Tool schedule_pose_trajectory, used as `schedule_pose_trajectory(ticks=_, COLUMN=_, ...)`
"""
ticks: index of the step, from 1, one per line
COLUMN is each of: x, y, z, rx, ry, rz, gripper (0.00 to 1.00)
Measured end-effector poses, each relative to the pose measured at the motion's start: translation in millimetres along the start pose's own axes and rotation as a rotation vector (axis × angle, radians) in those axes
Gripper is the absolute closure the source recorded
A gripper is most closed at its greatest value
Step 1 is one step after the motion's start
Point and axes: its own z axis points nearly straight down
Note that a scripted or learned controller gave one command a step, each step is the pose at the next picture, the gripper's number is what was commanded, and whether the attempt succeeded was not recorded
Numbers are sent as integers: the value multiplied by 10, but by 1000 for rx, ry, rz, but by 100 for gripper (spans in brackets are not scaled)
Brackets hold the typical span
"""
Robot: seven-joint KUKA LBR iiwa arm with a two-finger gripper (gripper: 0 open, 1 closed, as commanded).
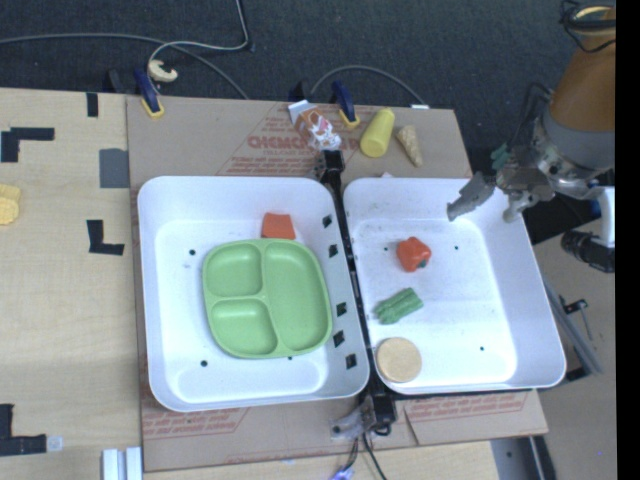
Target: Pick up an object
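Left bin (165,268) holds a green plate (266,298) (orange block (278,226) beside); gripper (492,200) spread, grasping nothing.

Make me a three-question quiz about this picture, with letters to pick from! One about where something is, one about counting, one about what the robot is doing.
1. Where is the green divided plate?
A. left bin
B. right bin
C. on the cardboard

2. How many things lie in the right bin?
A. one
B. three
C. five

3. What is the tool doing?
A. carrying the plate
B. hanging over the right bin's upper right corner, holding nothing
C. pressing the cookie

Answers:
1. A, it fills the left bin.
2. B, a red pepper, a green vegetable and a round tan cookie.
3. B, nothing sits between its fingers.
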Motion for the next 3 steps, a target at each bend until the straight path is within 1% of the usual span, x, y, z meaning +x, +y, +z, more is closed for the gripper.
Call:
schedule_pose_trajectory(ticks=1, x=384, y=228, z=1126, rx=2, ry=1, rz=0, gripper=0)
schedule_pose_trajectory(ticks=2, x=579, y=274, z=1840, rx=-3, ry=-1, rz=0, gripper=0)
schedule_pose_trajectory(ticks=3, x=573, y=280, z=1733, rx=-5, ry=-2, rz=0, gripper=100)
